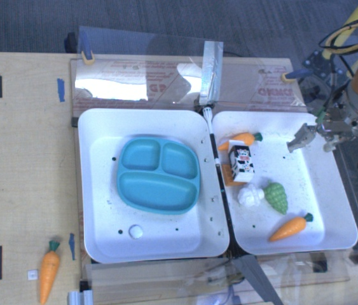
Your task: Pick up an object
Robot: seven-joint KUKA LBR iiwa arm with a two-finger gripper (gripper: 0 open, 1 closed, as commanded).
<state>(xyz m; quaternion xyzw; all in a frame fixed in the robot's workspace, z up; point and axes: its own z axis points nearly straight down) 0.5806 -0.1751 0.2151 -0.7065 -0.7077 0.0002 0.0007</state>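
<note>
The right bin (331,196) holds several toys. A carrot (241,138) lies at its back left, touching a black-and-white carton (242,162) that rests on an orange piece (227,174). Nearer the front sit a white garlic bulb (250,197), a green bumpy vegetable (276,197) and a second carrot (289,228). My gripper (312,143) hangs over the bin's back right part, away from all the toys. It is open, with nothing between its fingers (298,138).
The left bin (96,189) holds a blue divided plate (159,175) and a small white disc (135,232). A third carrot (49,270) lies on the wooden bench at the front left. A clear panel (147,75) stands behind the bins. Cables (347,33) hang at the far right.
</note>
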